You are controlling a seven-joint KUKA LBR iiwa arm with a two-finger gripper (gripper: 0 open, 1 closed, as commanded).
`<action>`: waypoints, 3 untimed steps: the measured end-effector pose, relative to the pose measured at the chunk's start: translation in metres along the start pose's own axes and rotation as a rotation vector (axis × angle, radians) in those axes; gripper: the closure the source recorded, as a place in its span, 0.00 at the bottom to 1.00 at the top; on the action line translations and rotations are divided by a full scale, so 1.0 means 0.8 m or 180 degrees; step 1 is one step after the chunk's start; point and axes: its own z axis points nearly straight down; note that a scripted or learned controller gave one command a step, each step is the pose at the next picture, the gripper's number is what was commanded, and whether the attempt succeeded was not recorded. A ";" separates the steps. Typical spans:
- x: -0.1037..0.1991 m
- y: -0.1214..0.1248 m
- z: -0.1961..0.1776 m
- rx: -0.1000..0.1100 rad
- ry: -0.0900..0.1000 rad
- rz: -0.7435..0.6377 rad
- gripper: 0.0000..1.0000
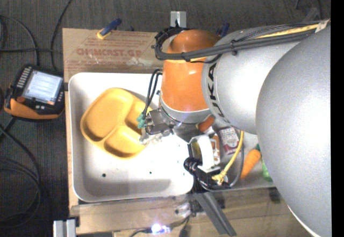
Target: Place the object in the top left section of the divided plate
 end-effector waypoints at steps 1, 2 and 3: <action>0.030 0.004 -0.055 -0.0044 0.0027 0.0034 1.00; -0.071 -0.014 -0.024 -0.0044 0.0029 -0.0263 1.00; -0.046 -0.003 0.134 -0.0040 0.0039 -0.0957 1.00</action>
